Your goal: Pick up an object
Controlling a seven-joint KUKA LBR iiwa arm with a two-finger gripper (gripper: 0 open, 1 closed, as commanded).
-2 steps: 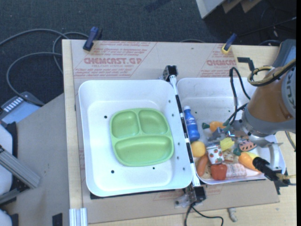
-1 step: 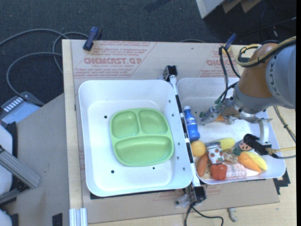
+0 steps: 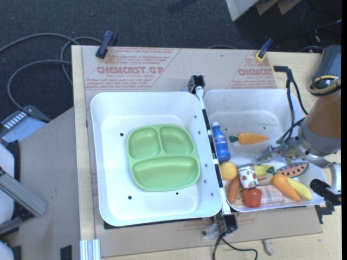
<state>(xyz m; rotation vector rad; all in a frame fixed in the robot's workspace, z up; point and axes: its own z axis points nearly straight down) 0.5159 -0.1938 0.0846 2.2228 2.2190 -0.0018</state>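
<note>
1. Desk in the camera view is brown board printed with red lettering, carrying two white bins side by side, with a blue clamp at its far left corner and a second clamp at the far right.
2. The left bin holds a green divided tray lying flat near its middle.
3. The right bin has toy food crowded toward its near half. A blue bottle lies along its left wall. A carrot lies apart from the rest, farther back, near the bin's middle.
4. Just nearer than the bottle sits a lemon. To its right stands a small can, and a red tomato touches the can's near side.
5. Farther right lie another carrot, a yellow piece beside it, and a watermelon slice just behind both.
6. The arm reaches in from the right. Its pincer sits low over the bin between the far carrot and the watermelon slice; I cannot tell whether it is open or closed, and nothing is clearly held in it.
</note>
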